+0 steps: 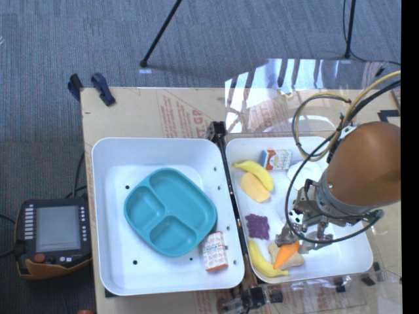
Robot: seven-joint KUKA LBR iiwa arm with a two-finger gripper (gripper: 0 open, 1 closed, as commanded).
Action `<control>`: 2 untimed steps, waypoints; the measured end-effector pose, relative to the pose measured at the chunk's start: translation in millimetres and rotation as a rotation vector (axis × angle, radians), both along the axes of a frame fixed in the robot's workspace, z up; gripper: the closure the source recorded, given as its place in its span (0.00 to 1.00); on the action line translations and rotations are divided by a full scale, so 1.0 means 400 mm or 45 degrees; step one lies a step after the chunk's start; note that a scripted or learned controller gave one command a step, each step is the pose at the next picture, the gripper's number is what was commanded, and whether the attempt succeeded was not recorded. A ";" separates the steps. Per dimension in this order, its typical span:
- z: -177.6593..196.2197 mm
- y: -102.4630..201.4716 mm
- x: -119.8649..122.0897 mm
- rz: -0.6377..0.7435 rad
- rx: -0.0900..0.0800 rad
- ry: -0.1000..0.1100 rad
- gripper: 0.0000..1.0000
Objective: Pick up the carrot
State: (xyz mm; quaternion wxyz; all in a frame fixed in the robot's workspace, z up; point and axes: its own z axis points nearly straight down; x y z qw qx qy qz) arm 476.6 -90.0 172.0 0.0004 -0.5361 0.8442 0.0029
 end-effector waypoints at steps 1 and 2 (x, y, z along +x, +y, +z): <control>0.037 0.045 0.001 -0.351 -0.002 -0.002 1.00; 0.036 0.070 0.059 -0.693 -0.003 0.000 1.00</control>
